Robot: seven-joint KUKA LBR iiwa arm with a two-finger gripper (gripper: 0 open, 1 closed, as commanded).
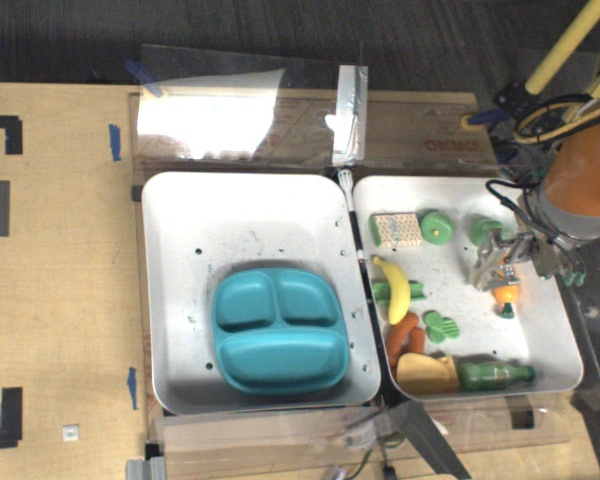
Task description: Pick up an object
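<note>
Gripper [497, 265], fingers unreadable, hangs over right bin [555, 333] on tan bench [60, 298].

Dark grey carpeted floor [280, 8], tan wooden desk [60, 268] with black tape marks [2, 134], blue tape bits [114, 141], glare on clear plastic sheet [215, 118]

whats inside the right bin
The right bin holds a banana, a green bottle, a waffle piece and other small toy foods. The gripper covers whatever lies under it.
</note>
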